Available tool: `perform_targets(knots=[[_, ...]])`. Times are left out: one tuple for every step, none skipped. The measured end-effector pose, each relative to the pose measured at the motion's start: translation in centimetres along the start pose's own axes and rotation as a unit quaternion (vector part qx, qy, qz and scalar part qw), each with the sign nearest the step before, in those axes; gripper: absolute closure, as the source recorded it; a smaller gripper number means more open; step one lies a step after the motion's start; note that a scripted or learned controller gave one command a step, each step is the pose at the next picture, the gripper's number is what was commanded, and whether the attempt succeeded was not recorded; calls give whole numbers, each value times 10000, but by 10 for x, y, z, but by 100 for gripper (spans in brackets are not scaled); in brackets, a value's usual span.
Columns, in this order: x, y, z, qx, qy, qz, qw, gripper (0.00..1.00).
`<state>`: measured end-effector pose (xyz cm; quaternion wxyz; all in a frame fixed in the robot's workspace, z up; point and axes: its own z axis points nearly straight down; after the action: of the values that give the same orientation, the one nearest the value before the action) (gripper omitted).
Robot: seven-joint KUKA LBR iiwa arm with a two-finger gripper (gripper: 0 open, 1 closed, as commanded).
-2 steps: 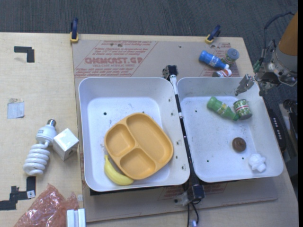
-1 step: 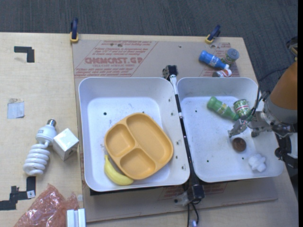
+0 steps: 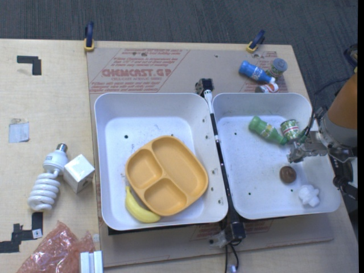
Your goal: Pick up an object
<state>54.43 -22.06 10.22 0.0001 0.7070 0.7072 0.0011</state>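
Two shallow white bins sit side by side on my bench. The left bin (image 3: 108,152) holds the biggest thing here, an orange divided plate (image 3: 166,176), tilted, with a yellow banana (image 3: 138,208) poking out from under its near edge. The right bin (image 3: 250,201) is where I work: my pincer (image 3: 300,150) hangs low by its right wall, and I cannot tell how it is set, because the metal there is a small dark tangle. Just beside it, toward the far side, lies a green bottle (image 3: 265,129), touching a small can (image 3: 290,129). Near it on the other side sit a brown round thing (image 3: 288,174) and a white crumpled lump (image 3: 309,195). The risks, I judge: closing between the bottle and the can and nudging both aside, or scraping the wall; the round thing could also roll away.
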Motion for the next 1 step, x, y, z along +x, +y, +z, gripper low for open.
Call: perform_targets(knots=[[2, 0, 0, 8, 18, -4, 10000, 0]])
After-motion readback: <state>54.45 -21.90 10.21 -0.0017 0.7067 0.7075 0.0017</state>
